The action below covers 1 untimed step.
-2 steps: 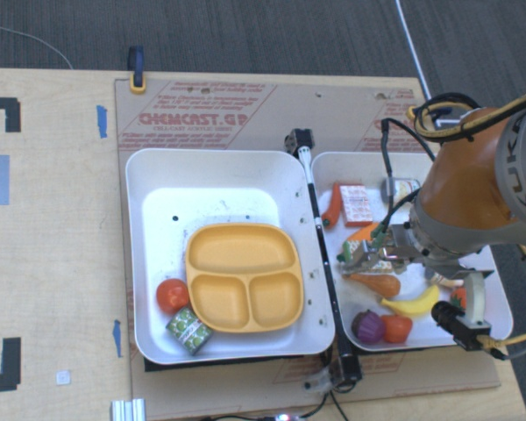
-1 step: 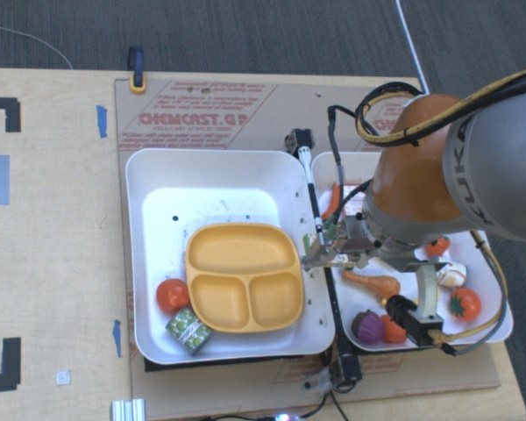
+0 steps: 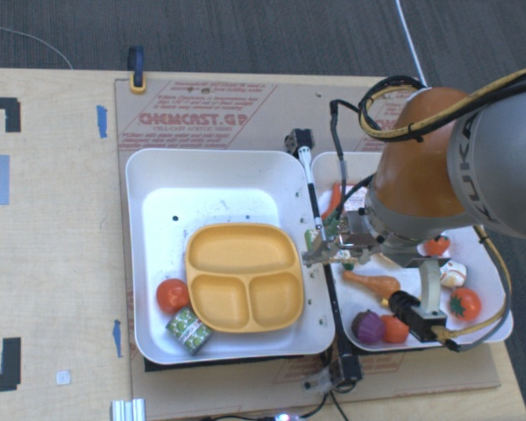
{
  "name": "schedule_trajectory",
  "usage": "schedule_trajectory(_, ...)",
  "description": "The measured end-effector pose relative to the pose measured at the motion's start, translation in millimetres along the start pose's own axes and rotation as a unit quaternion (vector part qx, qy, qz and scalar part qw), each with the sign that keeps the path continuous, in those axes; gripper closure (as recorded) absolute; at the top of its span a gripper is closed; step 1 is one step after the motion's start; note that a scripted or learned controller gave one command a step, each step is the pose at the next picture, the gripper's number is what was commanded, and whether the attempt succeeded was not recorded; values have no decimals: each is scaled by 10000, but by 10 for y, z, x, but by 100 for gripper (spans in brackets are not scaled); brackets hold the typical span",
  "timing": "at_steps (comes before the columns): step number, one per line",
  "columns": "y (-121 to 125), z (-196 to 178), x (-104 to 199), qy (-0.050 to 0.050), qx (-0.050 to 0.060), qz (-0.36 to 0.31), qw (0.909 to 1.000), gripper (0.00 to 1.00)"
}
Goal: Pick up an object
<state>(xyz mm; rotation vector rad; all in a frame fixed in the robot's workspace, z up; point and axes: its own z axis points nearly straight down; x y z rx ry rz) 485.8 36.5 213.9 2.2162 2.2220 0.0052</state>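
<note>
While the arm hangs low over the right bin [image 3: 495,327], its gripper [image 3: 333,251] sits near the divider, and I can't tell how it is set. Just beside it lies a toy carrot [image 3: 373,281]: likely light, hard, slick plastic, tapered. I'd take it across the thicker middle, lest it squirt out.

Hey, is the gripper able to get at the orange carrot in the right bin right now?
Probably yes. The carrot lies uncovered on the right bin floor, just below the gripper, with only the purple toy nearby.
</note>
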Motion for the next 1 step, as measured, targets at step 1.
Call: schedule_trajectory(1,13,-101,5,-1,-14,-5,10000,100)
